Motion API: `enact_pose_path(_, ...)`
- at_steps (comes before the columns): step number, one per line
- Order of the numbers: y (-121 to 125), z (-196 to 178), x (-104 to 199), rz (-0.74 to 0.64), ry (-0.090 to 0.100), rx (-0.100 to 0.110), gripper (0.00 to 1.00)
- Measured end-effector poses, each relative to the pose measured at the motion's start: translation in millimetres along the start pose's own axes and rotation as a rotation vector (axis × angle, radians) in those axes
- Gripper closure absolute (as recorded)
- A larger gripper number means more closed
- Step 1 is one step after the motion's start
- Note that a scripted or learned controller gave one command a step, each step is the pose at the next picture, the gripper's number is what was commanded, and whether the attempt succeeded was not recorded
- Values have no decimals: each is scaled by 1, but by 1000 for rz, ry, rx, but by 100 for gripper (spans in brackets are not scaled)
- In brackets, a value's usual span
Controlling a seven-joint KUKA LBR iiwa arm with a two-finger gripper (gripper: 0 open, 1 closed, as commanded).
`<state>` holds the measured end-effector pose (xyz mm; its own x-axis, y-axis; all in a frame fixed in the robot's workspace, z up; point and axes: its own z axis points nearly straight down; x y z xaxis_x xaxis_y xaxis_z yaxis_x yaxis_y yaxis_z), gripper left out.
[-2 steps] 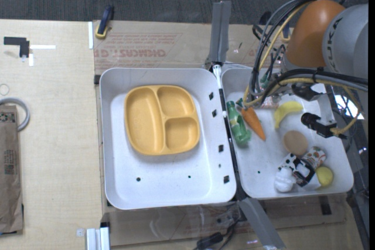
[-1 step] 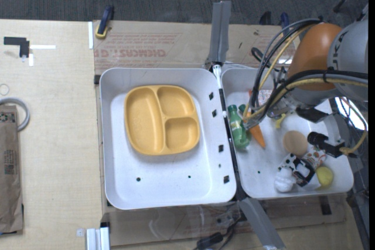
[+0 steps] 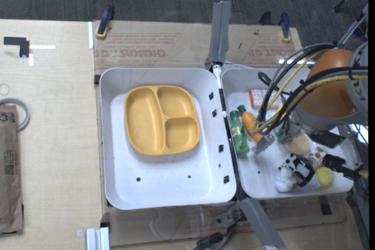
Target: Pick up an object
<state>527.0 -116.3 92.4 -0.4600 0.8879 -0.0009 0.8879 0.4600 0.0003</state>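
Two white bins side by side on the table. Left bin (image 3: 117, 184): one yellow divided plate (image 3: 162, 120) upper centre, open floor along the near and left walls. Right bin (image 3: 249, 181): crowded; one green bottle (image 3: 238, 132) and one orange carrot-like piece (image 3: 251, 124) hard against the dividing wall, one yellow ball (image 3: 324, 177), one white-and-black toy (image 3: 291, 173) near the front edge. Arm and cables hide the bin's right half. Pincer (image 3: 261, 143) low beside the bottle; cannot tell its opening or any hold.

Two white bins (image 3: 117, 184): one yellow divided plate (image 3: 162, 120) in the nine o'clock bin; in the three o'clock bin, one green bottle (image 3: 238, 132), one carrot (image 3: 251, 124), one lemon (image 3: 325, 177).
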Motion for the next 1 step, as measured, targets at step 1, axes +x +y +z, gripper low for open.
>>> enact_pose_path(1,41,-1,-6,145,-3,-1,0)
